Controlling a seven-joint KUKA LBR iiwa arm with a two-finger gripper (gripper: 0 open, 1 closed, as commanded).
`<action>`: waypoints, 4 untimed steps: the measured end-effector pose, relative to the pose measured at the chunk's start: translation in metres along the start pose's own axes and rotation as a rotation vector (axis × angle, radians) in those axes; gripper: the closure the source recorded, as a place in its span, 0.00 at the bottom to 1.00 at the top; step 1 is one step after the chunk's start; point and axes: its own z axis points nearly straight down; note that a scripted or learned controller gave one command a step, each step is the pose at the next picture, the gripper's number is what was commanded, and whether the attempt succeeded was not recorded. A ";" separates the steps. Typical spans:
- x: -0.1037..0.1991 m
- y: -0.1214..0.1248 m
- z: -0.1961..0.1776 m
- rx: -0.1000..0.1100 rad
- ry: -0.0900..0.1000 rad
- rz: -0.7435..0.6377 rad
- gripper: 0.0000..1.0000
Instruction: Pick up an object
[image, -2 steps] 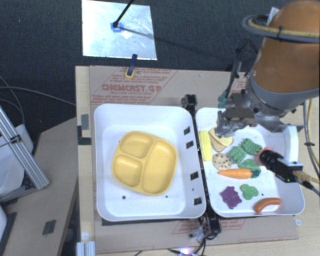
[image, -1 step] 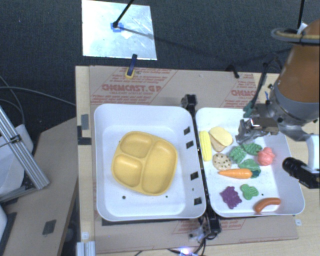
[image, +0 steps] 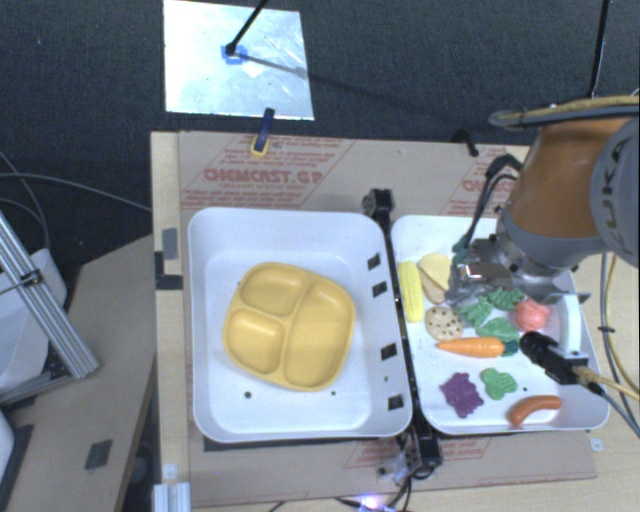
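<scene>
Sausage (image: 534, 409) lies well below pincer (image: 470, 290)

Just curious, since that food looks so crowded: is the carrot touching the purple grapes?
Apart. The camera view shows a strip of white bin floor between the carrot and the purple grapes, which lie below it in the picture.

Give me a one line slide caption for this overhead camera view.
KUKA arm's gripper low in the right bin among toy foods; yellow divided plate in the left bin.
</scene>
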 end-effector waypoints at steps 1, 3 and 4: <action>-0.001 0.006 -0.035 -0.010 0.001 -0.006 1.00; 0.084 -0.040 0.025 -0.009 0.004 -0.012 1.00; 0.028 -0.033 -0.087 -0.020 0.000 0.001 1.00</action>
